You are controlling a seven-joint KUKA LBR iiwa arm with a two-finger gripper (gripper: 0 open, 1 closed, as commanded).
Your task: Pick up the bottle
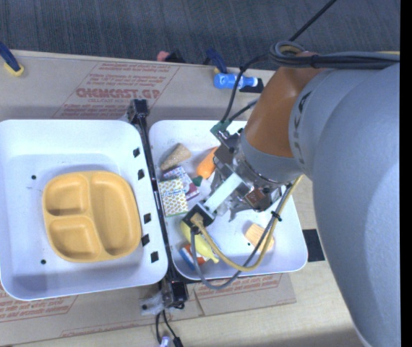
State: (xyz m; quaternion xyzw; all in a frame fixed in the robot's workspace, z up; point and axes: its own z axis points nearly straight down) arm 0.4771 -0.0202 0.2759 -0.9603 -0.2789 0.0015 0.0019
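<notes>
An orange thing (206, 163), perhaps the bottle, lies in the right bin (293, 248) near its back, half hidden under the arm. The gripper (253, 196) hangs low over the middle of that bin, just right of the orange thing, with the grey wrist and its orange band covering much of it. I cannot make out anything held in it.
In the right bin lie a tan wedge (177, 154), a checkered packet (171, 196), a yellow item (206, 250), a small red and blue item (188, 256) and an orange block (255, 232). A yellow divided tray (90, 215) sits in the left bin (11, 194).
</notes>
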